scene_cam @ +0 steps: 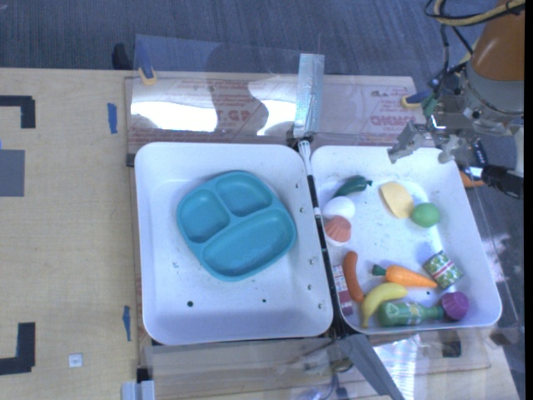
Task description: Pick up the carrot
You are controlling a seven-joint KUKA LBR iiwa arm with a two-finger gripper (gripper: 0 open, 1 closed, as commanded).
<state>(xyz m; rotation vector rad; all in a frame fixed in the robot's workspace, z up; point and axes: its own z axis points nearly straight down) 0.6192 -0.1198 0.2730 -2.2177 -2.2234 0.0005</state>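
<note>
Currently the end effector (425, 140) hovers over the right bin's (487, 248) far edge, fingers spread and empty; the carrot (405, 276) lies well toward the near side, long axis left-right, tip pointing right.

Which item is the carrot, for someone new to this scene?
Look in the right bin, toward its near edge. The carrot lies there on its side, just above the yellow banana. It is the bright orange, tapered piece with a green stub at its left end, unlike the darker sausage further left.
</note>
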